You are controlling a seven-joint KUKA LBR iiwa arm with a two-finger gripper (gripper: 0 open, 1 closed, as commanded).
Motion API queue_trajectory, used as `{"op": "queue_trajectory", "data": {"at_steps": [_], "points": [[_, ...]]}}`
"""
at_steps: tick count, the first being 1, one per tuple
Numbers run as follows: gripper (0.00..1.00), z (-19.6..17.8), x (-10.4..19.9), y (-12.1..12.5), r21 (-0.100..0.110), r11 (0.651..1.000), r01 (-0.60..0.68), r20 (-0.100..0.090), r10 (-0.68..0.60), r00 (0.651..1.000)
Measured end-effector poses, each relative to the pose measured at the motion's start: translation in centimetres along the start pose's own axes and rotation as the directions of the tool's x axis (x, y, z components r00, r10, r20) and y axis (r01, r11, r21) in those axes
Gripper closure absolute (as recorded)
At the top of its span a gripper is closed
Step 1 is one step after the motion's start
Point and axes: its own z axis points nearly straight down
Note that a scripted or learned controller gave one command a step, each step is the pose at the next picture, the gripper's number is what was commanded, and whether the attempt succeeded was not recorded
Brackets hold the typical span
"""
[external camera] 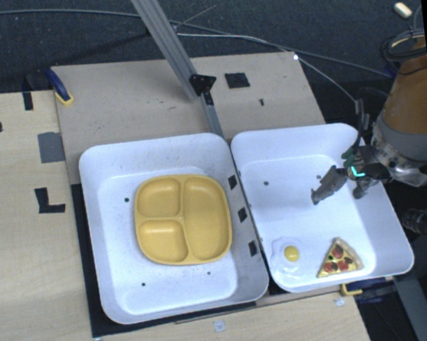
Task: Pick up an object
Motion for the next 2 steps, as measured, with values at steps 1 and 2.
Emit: {"op": "queue_trajectory", "data": {"at_steps": [1,2], "points": [[0.0,0.0,0.0,0.0,-0.001,1.0,0.0,0.0,0.0,1.0],[0.0,6.4,0.0,-0.3,0.005,1.0,-0.002,0.0,0.002,1.0]]}}
